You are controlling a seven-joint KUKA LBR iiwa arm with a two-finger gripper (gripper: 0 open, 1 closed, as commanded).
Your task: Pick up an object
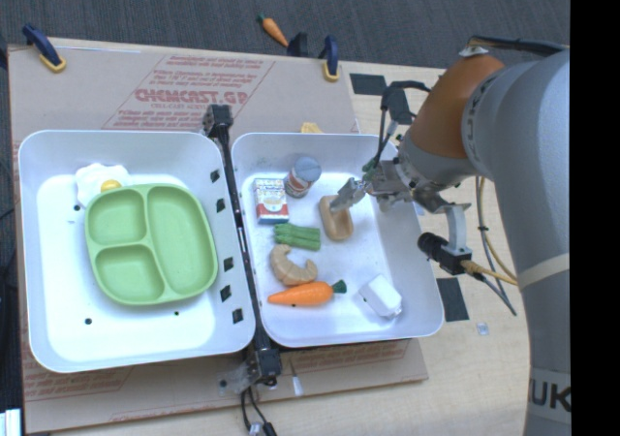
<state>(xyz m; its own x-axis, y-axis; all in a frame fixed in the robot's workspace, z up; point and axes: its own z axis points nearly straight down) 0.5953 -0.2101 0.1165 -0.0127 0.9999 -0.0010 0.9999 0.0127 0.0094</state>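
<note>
The gripper [347, 196] hung low in the right bin [412, 274], just over the tan bread piece [337, 223]. Its fingers looked slightly apart w/ nothing between them, so no grasp yet. All items, e.g. carrot [303, 295] and can [303, 173], lay in the bin. Closing and lifting were left, approx. the whole pick.

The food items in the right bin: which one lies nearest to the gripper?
The tan bread slice, just under the gripper; the carrot and croissant lie farther left and lower.
</note>
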